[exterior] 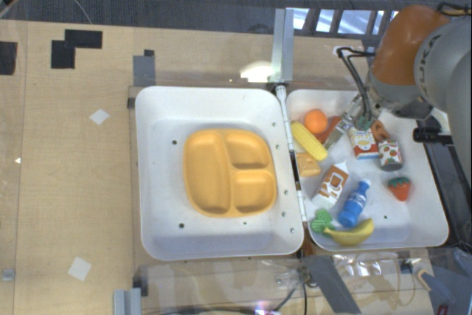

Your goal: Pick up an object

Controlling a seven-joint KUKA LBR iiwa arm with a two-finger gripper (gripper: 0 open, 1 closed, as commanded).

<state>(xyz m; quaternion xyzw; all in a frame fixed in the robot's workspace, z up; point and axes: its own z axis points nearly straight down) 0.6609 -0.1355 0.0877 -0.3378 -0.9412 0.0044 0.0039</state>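
Note:
The right bin (431, 229) holds several toy foods. An orange (316, 121) lies at the back, with a yellow corn cob (308, 141) in front of it. A white and orange carton (332, 183) lies in the middle beside a blue bottle (354, 204). A banana (349, 233) and a green piece (321, 219) sit at the front. Two small cartons (363, 144) (390, 155) and a strawberry (400, 188) lie to the right. My gripper (349, 123) is down in the bin's back part, between the orange and the nearer small carton, with nothing visibly held.
The left bin (158, 158) holds a yellow divided tray (228, 172). A tan block (307, 165) rests by the divider (291, 158) between the bins. The grey arm with its orange band (402, 48) comes in over the right bin's back right corner.

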